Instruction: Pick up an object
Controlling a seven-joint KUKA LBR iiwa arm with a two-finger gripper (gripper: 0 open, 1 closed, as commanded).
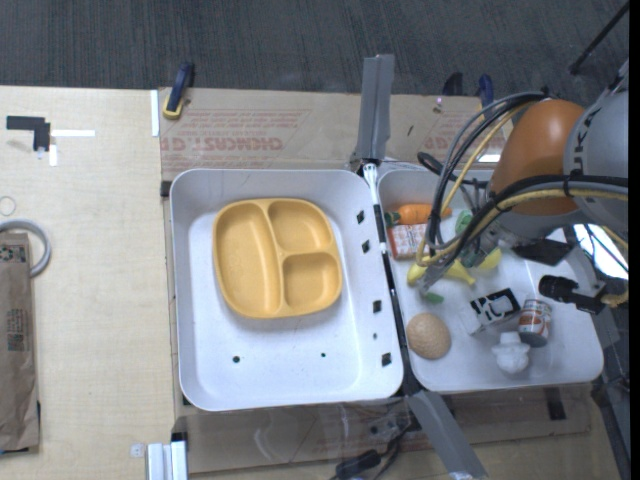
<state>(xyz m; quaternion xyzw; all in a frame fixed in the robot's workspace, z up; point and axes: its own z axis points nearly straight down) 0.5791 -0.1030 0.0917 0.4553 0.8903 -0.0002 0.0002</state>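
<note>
**Objects lie heaped in the right bin, with the gripper down among them**

Objects for picking are all on the right side, but going from the left, a brown paper bag [15, 338] lies flat on the bench at the far edge. Next comes the left bin [200, 368]. It holds a yellow tray [278, 258] with three compartments, which sits toward the back half. Behind that bin a blue clamp [178, 90] grips the edge of a sheet of cardboard [270, 133].

Past the divider is the right bin [560, 368], where things are crowded. An orange carrot [412, 213] lies at the back left, with a red and white packet [405, 240] just in front of it. A brown ball [428, 335] sits alone near the front left corner.

The gripper [428, 276] is low over the bin between the packet and the ball, right by a yellow banana [460, 271]. From here I cannot tell how wide it is set or whether it has hold of anything, because cables and the banana clutter that spot.

Further right are a black and white piece [495, 306], a small can [533, 320] and a white lump [512, 353] near the front. The arm [540, 158] arches over the back right of the bin.
</note>
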